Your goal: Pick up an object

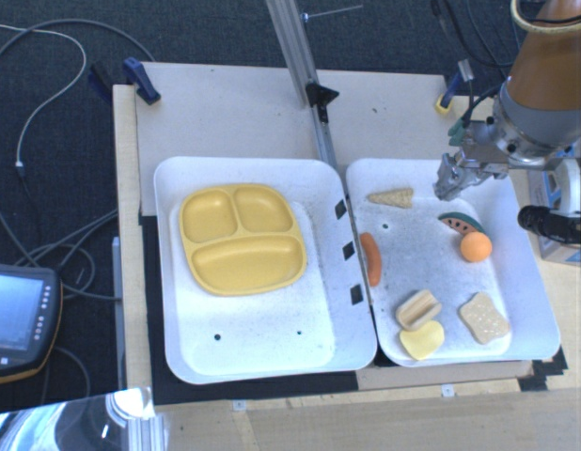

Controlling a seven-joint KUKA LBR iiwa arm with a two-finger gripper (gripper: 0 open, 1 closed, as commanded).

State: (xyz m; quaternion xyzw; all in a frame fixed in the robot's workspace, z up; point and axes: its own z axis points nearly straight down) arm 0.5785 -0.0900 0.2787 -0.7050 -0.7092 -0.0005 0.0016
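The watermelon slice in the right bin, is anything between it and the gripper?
Nothing visible. The gripper hangs over the right bin's far edge, with bare bin floor between it and the watermelon slice. The orange ball sits just beyond the slice.

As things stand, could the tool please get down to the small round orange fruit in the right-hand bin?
Probably yes: the small round orange fruit lies uncovered, with only a watermelon-slice toy touching its upper side, and the tool hangs nearby.

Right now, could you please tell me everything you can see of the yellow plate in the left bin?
The yellow plate is a rounded rectangle of smooth, matte plastic by its look, split by raised ridges into three compartments: two small ones at the far side, one long one nearer. It lies flat, slightly turned, in the far part of the left bin. Nothing sits in it.
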